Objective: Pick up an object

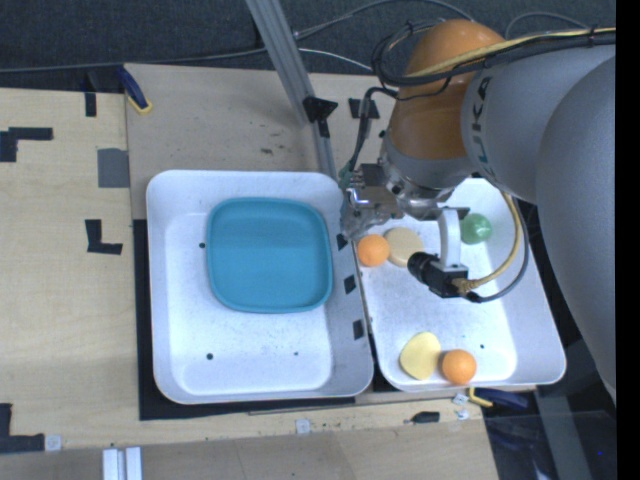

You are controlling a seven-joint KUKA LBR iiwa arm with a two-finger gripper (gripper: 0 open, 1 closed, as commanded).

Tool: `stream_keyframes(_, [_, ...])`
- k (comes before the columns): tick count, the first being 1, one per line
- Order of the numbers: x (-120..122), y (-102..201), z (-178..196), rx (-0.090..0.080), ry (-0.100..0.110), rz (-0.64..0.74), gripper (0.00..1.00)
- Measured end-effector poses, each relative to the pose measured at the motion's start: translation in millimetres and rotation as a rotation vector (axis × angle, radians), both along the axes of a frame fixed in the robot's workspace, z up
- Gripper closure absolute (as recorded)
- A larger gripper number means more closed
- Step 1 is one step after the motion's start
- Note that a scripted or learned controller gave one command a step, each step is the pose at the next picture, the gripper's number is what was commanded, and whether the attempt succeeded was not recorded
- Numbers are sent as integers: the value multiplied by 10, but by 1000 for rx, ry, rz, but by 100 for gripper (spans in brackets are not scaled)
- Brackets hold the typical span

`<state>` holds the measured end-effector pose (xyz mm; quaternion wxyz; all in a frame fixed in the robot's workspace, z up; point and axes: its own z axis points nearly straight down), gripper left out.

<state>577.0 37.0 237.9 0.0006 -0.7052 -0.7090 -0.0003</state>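
My gripper [372,211] hangs low over the left edge of the right bin [500,363], under the orange wrist band. Just below it lies an orange ball [371,251], with a cream round piece [404,245] touching its right side. A green object [476,229] sits further right, partly behind a white bracket. Near the bin's front lie a yellow piece [420,354] and a second orange ball [458,366], side by side. The arm hides the bin's far part.
The left bin [180,368] holds a blue square plate [268,253]. A grey metal pole [290,63] slants down to the divider between the bins. Cables loop around the wrist and over the right bin. Tan bench surface spreads to the left.
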Motion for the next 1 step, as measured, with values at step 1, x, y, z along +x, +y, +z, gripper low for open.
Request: stream_keyframes(1, [9,525,-166,-1,2,-1,100])
